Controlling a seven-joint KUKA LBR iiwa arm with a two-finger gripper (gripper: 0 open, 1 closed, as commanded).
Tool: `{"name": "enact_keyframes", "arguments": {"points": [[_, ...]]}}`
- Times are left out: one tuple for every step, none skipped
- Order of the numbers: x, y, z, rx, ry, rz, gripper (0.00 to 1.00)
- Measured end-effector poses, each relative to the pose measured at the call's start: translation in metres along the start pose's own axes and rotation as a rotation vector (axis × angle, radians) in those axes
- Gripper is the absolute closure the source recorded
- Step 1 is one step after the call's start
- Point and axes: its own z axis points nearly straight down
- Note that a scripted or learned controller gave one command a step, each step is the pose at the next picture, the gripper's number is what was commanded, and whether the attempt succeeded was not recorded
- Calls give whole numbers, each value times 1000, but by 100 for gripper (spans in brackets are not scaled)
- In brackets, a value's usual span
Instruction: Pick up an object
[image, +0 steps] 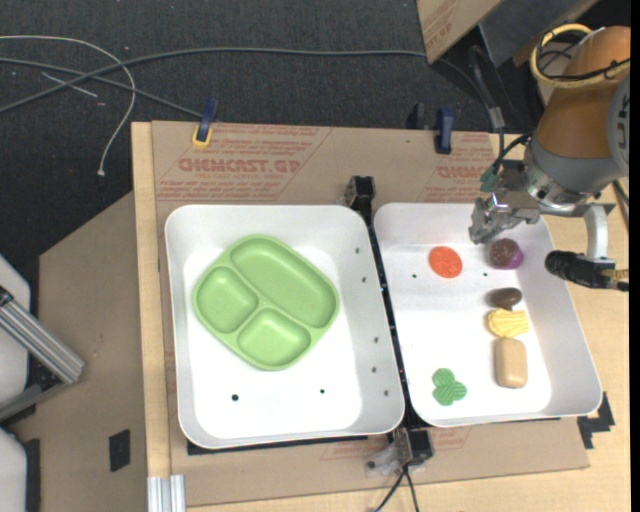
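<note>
Cardboard covers the bench (280, 165), and on it sit two shallow white bins side by side: the left bin (200, 390) carries a green divided plate (265, 300), while the right bin (570, 390) holds the small things to choose from. These are an orange round piece (446, 262), a purple ball (506, 253), a dark brown lump (505, 297), a yellow ridged piece (508, 323), a tan oblong (511, 362) and a green leafy piece (448, 387). The gripper (492, 222) hangs at the far end of the right bin, just beside the purple ball, and whether it is spread or closed cannot be told from this slant. Nothing appears lifted: every object lies on the bin floor. The task looks barely begun, with the descent, the grasp and the lift all left to do.
</note>
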Motion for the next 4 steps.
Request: {"name": "enact_keyframes", "arguments": {"points": [[44,-19,-12,8,3,-3,100],[94,-35,-5,10,2,-1,100],[151,-55,-5,10,4,-4,100],[200,-76,-15,10,3,-3,100]]}}
